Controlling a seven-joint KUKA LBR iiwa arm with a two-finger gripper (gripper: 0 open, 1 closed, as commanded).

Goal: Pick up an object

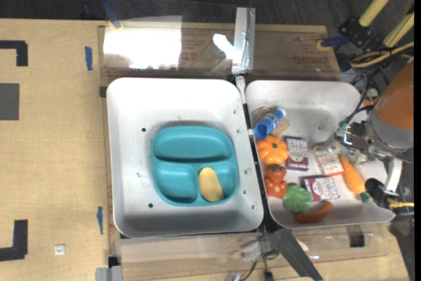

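Two white bins are sitting side by side on the bench [52,141].

Left bin [125,141]: one item plus its holder.
- One teal tray [191,145] is lying flat in the middle, split into three compartments: one long one at the far side and two at the near side.
- One yellow oval piece [210,184] is resting in the near right compartment. The other two compartments are holding nothing.

Right bin [309,99]: nine items, all crowding the near half.
- One blue bottle [268,122] is lying on its side by the left wall.
- One orange pumpkin [273,151] is sitting just nearer than the bottle.
- One red piece [275,181] is touching the pumpkin's near side.
- One green leafy piece [297,198] is lying beside the red piece.
- One reddish-brown sausage [314,212] is lying along the near wall, against the green piece.
- One carrot [352,174] is lying at a slant towards the right wall.
- Three printed packets are lying flat: the first packet [297,151] beside the pumpkin, the second packet [327,161] beside the carrot, and the third packet [322,188] nearer than both.

The arm is reaching in from the right, and its gripper [368,145] is hanging over the right bin's right edge, close to the carrot's upper end. I cannot tell how far it is parted, and I am seeing nothing held in it.
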